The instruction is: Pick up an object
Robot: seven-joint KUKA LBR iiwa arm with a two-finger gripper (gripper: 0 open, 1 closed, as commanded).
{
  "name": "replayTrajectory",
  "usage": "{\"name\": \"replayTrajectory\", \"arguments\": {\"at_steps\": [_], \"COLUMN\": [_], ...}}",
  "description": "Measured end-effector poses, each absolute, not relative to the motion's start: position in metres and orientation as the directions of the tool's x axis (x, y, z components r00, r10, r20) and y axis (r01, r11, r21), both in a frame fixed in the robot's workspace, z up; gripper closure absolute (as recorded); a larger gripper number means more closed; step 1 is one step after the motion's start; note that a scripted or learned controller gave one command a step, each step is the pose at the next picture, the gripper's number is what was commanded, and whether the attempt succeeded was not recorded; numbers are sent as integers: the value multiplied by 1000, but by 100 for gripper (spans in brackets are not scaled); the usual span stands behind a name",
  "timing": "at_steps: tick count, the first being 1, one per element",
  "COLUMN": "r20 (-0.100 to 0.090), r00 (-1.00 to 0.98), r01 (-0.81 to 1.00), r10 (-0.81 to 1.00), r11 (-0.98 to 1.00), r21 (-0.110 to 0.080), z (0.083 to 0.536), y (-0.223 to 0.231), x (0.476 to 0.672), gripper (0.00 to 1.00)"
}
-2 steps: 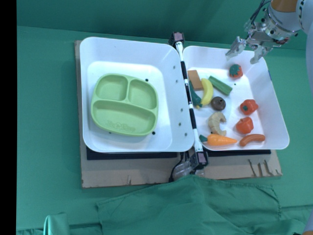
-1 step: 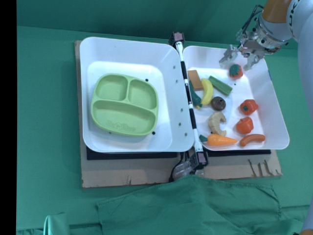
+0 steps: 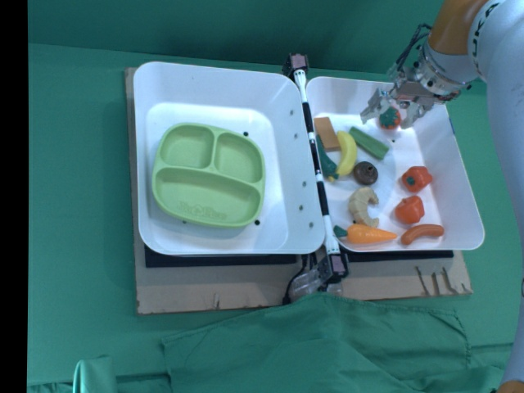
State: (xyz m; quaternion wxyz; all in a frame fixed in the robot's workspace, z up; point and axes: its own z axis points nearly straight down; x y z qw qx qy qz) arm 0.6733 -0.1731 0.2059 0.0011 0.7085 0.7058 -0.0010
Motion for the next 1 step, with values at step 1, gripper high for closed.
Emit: {"name": "replayTrajectory", "arguments": {"at_steps": [1], "r20": [-4], "r00": [3], "r01": [1000], "r10": [1000], "r11": [-3], "r21": [7], "z": [184], "y": [-175], "x": [675], "gripper": [0]}}
